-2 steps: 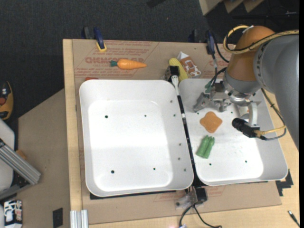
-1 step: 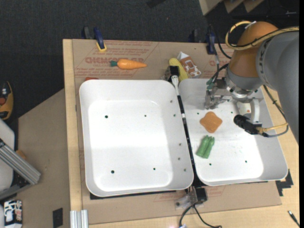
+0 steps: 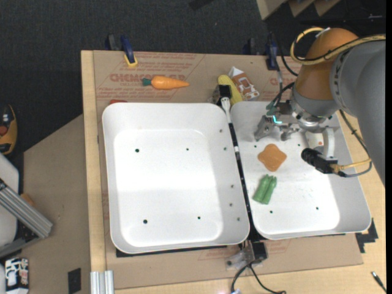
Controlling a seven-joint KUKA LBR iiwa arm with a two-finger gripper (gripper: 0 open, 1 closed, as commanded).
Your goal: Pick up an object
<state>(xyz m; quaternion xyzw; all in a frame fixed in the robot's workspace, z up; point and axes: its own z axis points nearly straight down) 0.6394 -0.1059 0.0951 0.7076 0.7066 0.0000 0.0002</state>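
left bin (image 3: 122,164) seen on bench (image 3: 92,103). toy carrot (image 3: 165,83) laid on cardboard behind it; yellow item (image 3: 228,83) and brown-white packet (image 3: 245,86) lodged behind gap between bins. right bin (image 3: 343,213) occupied by orange-brown piece (image 3: 272,157) and, just below it, green piece (image 3: 265,189). gripper (image 3: 274,127) positioned just above orange-brown piece; nothing seen between fingers, but open or closed cannot be told.

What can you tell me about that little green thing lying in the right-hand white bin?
The green object is small, oblong and ridged, plastic-looking, perhaps a toy vegetable. It lies flat and slightly tilted on the floor of the right bin, near its left wall. An orange-brown piece sits just above it, apart. Nothing grips it.
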